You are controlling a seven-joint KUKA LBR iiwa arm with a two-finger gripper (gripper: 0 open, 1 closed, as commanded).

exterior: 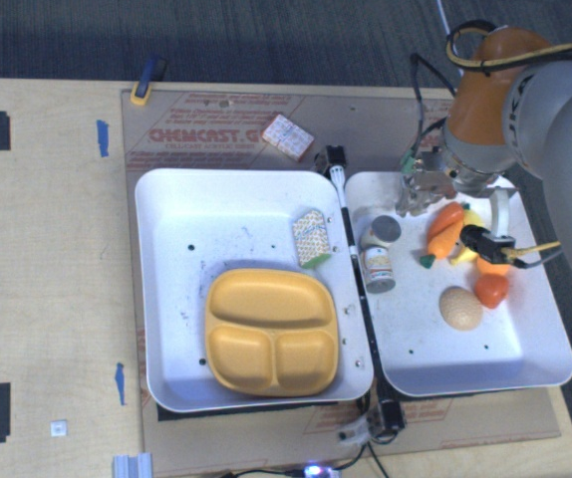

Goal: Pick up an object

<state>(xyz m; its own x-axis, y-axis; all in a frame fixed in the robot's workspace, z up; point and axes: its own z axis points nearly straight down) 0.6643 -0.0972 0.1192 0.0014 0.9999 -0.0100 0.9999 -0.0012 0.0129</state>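
My gripper (421,199) hangs over the back of the right bin (525,366), just left of an orange carrot (445,227). No object shows in its grasp. Beside the carrot lies a small yellow piece (462,253), with an orange-red round fruit (492,288) and a beige egg-shaped ball (460,308) nearer the front. A small labelled can (377,269) lies by the bin's left wall, and a grey round lid (384,230) sits just behind it.
The left bin (166,267) holds a yellow divided tray (271,332) and a small patterned packet (311,237). A printed card (288,135) lies on the cardboard behind the bins. A blue-and-yellow clip (146,80) sits at the back left corner.
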